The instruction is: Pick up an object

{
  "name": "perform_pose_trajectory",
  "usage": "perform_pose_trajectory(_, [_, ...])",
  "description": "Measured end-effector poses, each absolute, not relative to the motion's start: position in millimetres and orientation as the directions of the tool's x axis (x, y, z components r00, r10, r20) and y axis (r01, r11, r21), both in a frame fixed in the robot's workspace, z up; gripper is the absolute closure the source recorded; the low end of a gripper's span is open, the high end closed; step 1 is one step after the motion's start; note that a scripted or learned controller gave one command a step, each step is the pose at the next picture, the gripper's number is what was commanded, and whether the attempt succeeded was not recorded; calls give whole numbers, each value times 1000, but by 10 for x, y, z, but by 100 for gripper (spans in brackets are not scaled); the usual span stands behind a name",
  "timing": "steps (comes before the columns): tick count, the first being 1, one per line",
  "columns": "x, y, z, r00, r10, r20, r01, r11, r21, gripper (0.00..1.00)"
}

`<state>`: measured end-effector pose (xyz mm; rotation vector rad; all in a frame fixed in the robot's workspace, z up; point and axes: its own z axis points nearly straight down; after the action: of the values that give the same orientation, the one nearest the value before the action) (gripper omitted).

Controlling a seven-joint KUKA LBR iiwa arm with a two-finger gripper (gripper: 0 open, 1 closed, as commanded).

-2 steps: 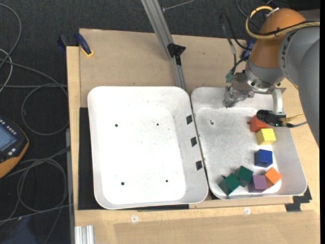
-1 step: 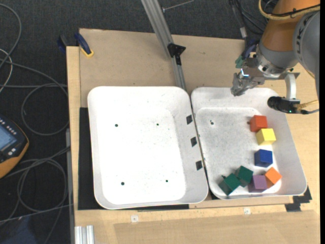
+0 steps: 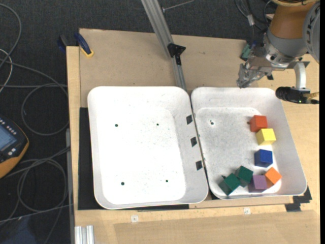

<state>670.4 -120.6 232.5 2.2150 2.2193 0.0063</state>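
Several small blocks lie in the right bin (image 3: 223, 98): a red block (image 3: 259, 122) and a yellow block (image 3: 266, 135) near the right wall, a blue block (image 3: 263, 157) below them. Along the front wall sit an orange block (image 3: 273, 175), a purple block (image 3: 259, 182) and two dark green blocks (image 3: 244, 174) (image 3: 231, 183). My gripper (image 3: 245, 81) hangs above the bin's far rim, well away from all the blocks, with nothing seen in it.
The left bin (image 3: 101, 105) sits beside the right one. A slanted metal bar (image 3: 162, 32) crosses the bench behind the bins. Cables and a handheld device lie on the floor at left.
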Motion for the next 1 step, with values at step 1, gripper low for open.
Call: perform_pose_trajectory(1, [6773, -609, 2383, -7, 1000, 2, 1000, 7, 4, 100])
